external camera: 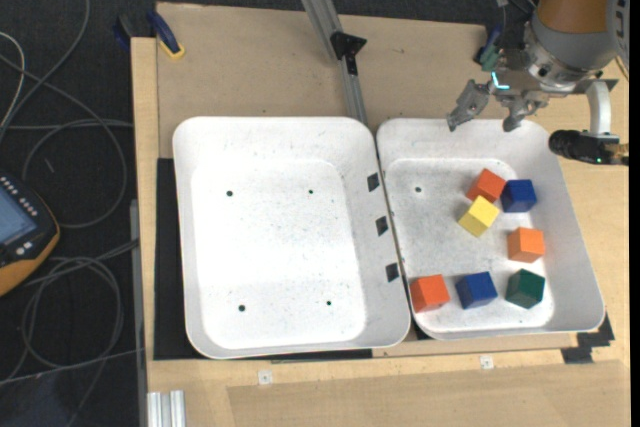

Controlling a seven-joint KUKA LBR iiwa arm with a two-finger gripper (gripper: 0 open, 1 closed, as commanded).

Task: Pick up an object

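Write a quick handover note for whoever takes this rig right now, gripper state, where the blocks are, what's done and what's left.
Gripper: open, holding nothing, above the far rim of the right bin.
Blocks, all in the right bin: orange, blue, yellow clustered at the far side; another orange mid right; orange, blue, green along the near edge.
Done: nothing picked.
Left: descend, grasp one block, lift.

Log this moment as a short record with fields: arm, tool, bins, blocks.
arm: reaches in from the right, above the far edge of the right bin
tool: open, holding nothing, above the bin's far rim
left bin: white, shallow
blocks in right bin: orange block, blue block, yellow block, second orange block, third orange block, second blue block, green block
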